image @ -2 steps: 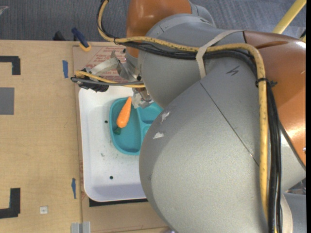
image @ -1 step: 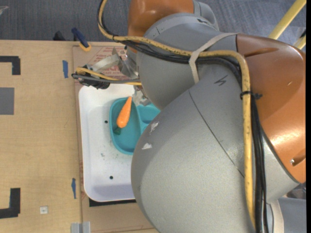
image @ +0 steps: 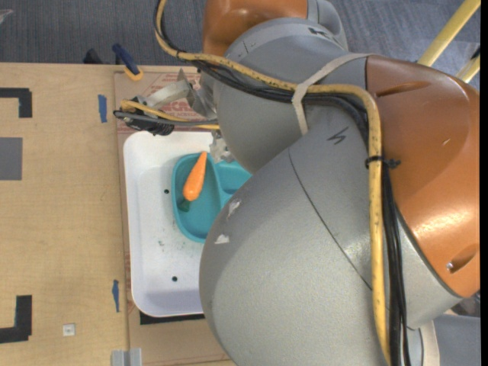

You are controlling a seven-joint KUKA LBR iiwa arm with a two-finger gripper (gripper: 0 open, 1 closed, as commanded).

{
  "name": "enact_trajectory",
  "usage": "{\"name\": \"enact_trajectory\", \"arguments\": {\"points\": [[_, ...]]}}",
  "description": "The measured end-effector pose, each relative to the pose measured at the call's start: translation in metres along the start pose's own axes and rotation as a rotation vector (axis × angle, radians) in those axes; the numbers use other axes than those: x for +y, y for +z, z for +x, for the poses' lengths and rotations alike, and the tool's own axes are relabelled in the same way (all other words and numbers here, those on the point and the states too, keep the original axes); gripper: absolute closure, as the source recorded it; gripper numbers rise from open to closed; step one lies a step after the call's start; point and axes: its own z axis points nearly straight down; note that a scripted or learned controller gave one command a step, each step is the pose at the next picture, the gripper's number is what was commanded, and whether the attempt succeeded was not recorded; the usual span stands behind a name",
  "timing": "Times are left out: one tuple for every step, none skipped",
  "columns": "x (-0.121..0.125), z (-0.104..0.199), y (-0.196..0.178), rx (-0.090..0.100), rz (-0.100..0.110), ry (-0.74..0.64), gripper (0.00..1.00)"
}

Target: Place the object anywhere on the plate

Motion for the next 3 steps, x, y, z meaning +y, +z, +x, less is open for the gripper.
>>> {"name": "enact_trajectory", "arguments": {"points": [[0.0058,0.0085,0.1181,-0.012,-0.001,0.101,1.00],[0.0059,0.0103,0.1141,-0.005,0.000,0.102,0.00],[0.0059,0.0103,0.1141,-0.005,0.000,0.102,0.00]]}}
